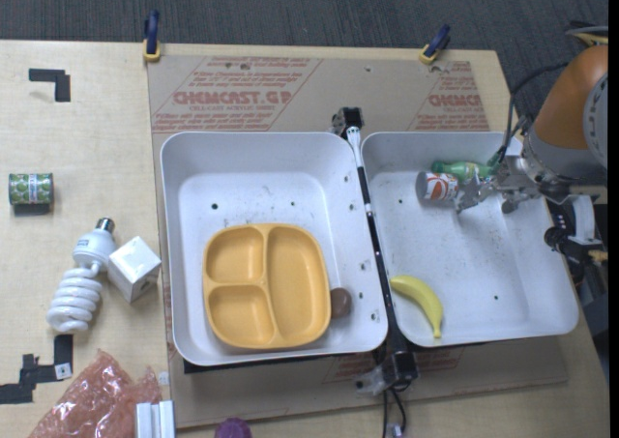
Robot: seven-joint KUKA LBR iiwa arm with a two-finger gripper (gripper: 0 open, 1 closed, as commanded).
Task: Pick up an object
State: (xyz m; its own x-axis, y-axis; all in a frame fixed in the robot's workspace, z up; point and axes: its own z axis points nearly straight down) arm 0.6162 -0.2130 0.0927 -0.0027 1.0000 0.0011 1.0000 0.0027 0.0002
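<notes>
Bottle (pixel 453 181), green with a red-and-white label, lies on its side at the far end of the right bin (pixel 542 315), just beside my hand (pixel 477 196). Whether my hand is apart or together, I cannot tell. I judge I'm on the approach; next comes closing squarely on it. Banana (pixel 423 299) lies nearer the front.

Grey arm (pixel 580 151), orange band, black cables, metal wrist.
</notes>
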